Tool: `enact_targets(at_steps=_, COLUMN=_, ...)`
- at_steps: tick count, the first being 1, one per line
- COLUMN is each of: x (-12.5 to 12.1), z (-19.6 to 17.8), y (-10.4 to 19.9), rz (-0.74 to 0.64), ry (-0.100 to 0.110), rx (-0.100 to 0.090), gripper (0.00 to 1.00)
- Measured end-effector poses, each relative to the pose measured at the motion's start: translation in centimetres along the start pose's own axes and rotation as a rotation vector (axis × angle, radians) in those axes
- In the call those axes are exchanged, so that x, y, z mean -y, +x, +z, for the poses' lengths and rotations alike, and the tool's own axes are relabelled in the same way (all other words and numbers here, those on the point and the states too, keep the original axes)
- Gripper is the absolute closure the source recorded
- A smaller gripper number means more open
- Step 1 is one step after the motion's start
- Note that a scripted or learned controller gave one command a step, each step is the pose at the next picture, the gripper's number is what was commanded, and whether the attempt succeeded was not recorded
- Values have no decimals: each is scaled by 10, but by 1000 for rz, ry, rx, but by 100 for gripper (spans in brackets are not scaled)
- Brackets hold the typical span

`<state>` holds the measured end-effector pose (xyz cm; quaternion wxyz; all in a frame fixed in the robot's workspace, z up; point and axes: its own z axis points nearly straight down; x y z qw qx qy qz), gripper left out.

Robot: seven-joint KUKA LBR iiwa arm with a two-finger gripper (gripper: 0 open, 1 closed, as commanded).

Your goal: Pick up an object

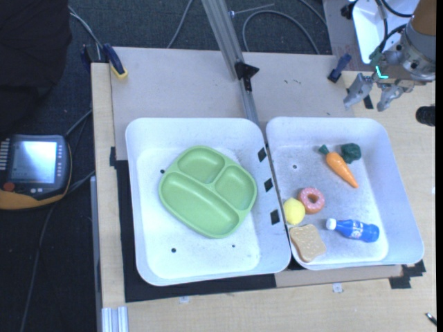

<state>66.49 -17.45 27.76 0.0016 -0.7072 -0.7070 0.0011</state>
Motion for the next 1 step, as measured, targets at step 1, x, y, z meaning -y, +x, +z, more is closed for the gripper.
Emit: enact_targets(at_steps=1, x=-1, z=-2, y=0, rz=-1, ry=-4, rx=1, gripper=0)
